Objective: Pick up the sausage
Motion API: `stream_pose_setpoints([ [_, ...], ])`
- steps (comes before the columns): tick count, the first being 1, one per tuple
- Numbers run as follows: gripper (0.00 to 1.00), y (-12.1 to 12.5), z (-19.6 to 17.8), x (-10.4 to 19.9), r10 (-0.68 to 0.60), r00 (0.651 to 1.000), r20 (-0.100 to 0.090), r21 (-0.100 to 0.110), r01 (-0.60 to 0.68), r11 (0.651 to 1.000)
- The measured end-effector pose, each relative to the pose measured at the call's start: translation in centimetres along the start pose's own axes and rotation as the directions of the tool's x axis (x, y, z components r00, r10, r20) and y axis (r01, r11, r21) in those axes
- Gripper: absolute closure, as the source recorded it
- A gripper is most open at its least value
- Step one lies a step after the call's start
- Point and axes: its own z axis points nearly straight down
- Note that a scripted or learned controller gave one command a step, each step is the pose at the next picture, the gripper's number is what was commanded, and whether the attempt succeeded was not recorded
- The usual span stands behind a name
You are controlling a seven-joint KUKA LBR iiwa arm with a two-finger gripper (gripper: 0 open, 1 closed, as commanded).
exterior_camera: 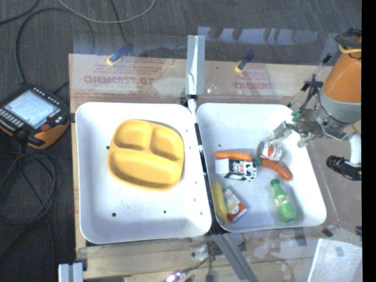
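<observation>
The sausage (277, 168), a short curved orange-red link, lies on the floor of the right bin (305, 157), right of its middle. My gripper (277, 136) hangs over the upper right part of that bin, reaching in from the right below the orange wrist band. It sits just above a small red and white can (271, 152), which stands right beside the sausage's upper left end. The sausage is below and slightly right of the gripper, apart from it.
Also in the right bin are a carrot (233, 155), a cow-patterned carton (240, 169), a green bottle (284, 201), a yellow piece (218, 197) and a red and white box (235, 206). The left bin (94, 175) holds a yellow divided tray (147, 153).
</observation>
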Motion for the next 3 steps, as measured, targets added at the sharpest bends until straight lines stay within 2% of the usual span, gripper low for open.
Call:
stream_pose_setpoints([
  [1,0.00,-2.4,9.5,-0.8,0.061,0.998,-0.007,-0.008,-0.061,0.998],
  [2,1.00,-2.5,8.7,-0.9,0.061,0.998,-0.004,-0.005,-0.061,0.998],
  [3,1.00,2.5,0.5,2.9,0.070,0.998,0.003,-0.002,-0.070,0.998],
])
